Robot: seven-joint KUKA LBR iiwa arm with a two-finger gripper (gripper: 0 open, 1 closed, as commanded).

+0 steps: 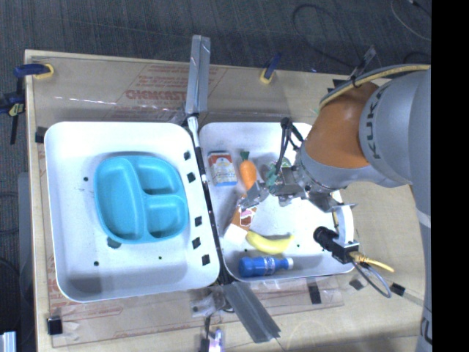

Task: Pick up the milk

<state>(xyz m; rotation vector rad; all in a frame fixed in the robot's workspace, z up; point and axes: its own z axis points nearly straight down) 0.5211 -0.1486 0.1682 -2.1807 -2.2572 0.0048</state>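
Note:
A small white-and-red carton (222, 167), which I take for the milk, lies flat in the right bin (322, 266) near its back left corner. My gripper (258, 191) reaches in from the right and hangs over the bin's middle, a short way right of and nearer than that carton, apart from it. An orange carrot (248, 173) lies between the carton and the gripper. Just under the gripper's tip lies an orange-and-white packet (245, 215), partly covered by it. I see nothing held.
A yellow banana (269, 242) and a blue bottle (265, 265) lie along the right bin's near wall. The left bin (66, 255) holds a blue divided tray (143, 199). A divider (201, 196) separates the bins. The arm's bulk (344, 141) covers the right bin's right side.

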